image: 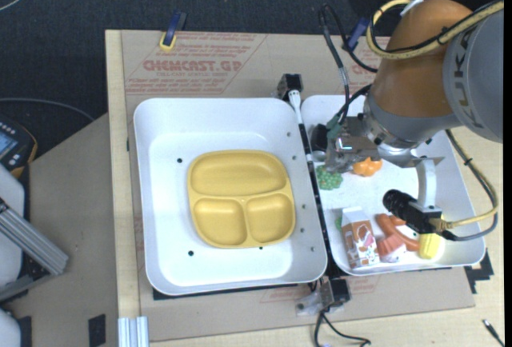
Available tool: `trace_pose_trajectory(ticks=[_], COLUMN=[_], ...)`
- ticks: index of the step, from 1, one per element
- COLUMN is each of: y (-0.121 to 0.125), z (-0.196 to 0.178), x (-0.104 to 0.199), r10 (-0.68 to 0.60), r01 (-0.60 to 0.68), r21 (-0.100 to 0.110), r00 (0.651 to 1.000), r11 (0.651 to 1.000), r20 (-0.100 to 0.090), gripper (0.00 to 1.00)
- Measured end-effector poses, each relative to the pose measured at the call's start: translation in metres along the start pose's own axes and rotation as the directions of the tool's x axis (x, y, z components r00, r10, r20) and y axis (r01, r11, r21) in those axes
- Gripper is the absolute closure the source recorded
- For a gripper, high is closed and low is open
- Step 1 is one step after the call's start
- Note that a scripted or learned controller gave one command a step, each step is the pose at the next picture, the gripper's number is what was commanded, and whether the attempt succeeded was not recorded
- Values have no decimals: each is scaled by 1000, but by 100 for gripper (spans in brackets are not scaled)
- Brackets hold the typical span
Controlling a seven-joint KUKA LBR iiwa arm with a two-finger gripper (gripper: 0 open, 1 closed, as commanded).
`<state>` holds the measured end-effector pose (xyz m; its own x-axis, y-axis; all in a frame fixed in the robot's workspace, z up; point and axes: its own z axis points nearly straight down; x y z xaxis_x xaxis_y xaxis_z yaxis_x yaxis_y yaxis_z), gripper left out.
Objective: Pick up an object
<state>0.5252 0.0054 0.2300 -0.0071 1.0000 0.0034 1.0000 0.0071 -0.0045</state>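
So the gripper point(340, 149) is down low in the right bin point(460, 177), tucked up near the wall it shares with the left bin point(160, 177). Honestly can't tell from this angle whether it's open or closed, since the wrist covers most of it, and I don't see anything clearly held. The closest candidates are the green piece point(328, 176), just below it in the view, and the orange piece point(367, 168), just beside it on the right. My guess is it's going for one of those.

What I'd worry about:

- The green piece sits right by the bin wall. If the grasp comes down a bit off, one side could land on the wall and the piece just gets shoved along it instead of picked.
- Green and orange are near each other, so closing between them could nudge one away, or pinch both and drop one on the lift.
- Both look small and lumpy, so either could pop out sideways under a squeeze.
- The packet point(360, 237), red pieces point(392, 235) and yellow piece point(430, 245) are bunched along the near edge, touching or nearly so. A try there probably drags the neighbours along.

The yellow tray point(240, 197) in the left bin is wide and flat, so it looks like a bad bet for this gripper.
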Motion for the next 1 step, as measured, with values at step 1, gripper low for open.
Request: trace_pose_trajectory(ticks=[1], y=[-9], z=[-5], x=[55], r10=[0], r01=[0], r21=[-1], r00=[1000], r11=[1000], r20=[1], gripper=[100])
